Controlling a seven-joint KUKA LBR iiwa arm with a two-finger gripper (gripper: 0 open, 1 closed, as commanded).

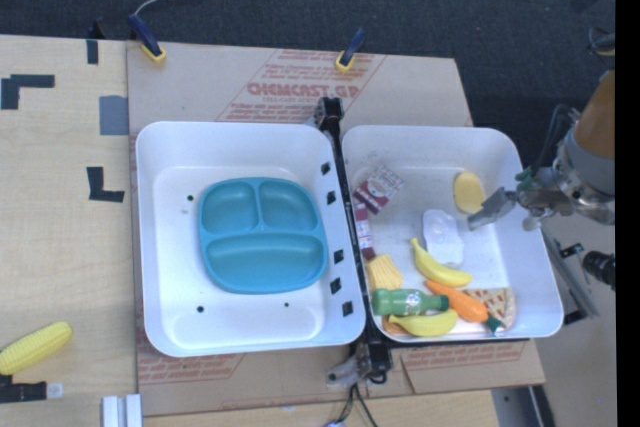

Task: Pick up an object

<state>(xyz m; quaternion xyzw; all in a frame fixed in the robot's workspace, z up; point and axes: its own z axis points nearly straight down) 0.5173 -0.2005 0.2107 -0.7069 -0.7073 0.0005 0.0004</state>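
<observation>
My gripper (pixel 497 205) hangs over the right side of the right bin (pixel 500 147), just right of a yellow lemon (pixel 467 191). It is empty. Below the lemon lie a pale clear-white piece (pixel 442 233) and a banana (pixel 438 265). Along the bin's front lie a corn cob (pixel 385 270), a green bottle (pixel 408 300), an orange carrot (pixel 460 301), a second banana (pixel 428 323) and a waffle-like slice (pixel 499 303). A red and white packet (pixel 378 187) sits near the divider.
The left bin (pixel 160 245) holds a blue divided plate (pixel 264 233). A loose yellow corn cob (pixel 35 347) lies on the bench at the lower left. Yellow clamps (pixel 148 43) (pixel 350 53) grip the cardboard's far edge. The grey arm (pixel 590 165) enters from the right.
</observation>
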